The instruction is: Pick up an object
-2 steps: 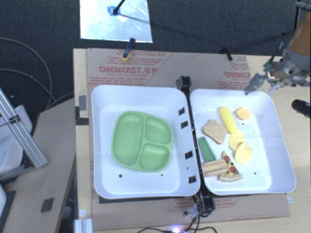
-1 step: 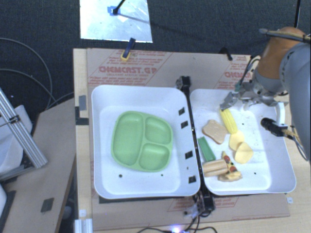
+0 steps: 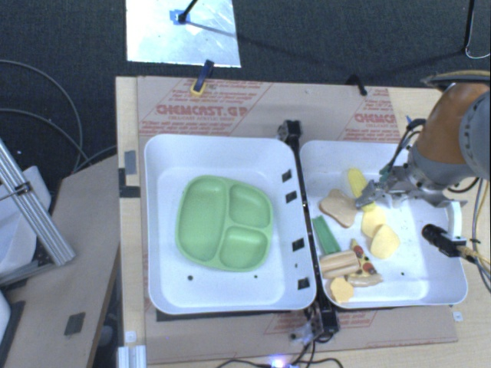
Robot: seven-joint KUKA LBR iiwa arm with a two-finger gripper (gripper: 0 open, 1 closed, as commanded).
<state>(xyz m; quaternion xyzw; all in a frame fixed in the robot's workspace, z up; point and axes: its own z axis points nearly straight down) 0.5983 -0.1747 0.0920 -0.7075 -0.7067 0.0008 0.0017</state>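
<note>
The right bin [image 3: 430, 286] holds several toy foods. Among them are a tan bread slice [image 3: 337, 208], a yellow piece [image 3: 357, 180], two pale yellow chunks [image 3: 374, 221] [image 3: 386, 243], a green stick [image 3: 326, 234], a tan roll [image 3: 338, 262], a small pizza-like piece [image 3: 368, 273] and a yellow wedge [image 3: 341, 290]. My gripper [image 3: 370, 196] reaches in from the right. It is low over the bin, between the yellow piece and the upper pale chunk, just right of the bread slice. Nothing is visibly lifted.
In the left bin [image 3: 165, 282] lies a green divided plate [image 3: 225, 222]. A black-clipped divider [image 3: 301, 213] separates the bins. The arm's grey wrist and orange band [image 3: 449, 133] hang over the right bin's far right corner. Cardboard [image 3: 230, 107] lies beneath both bins.
</note>
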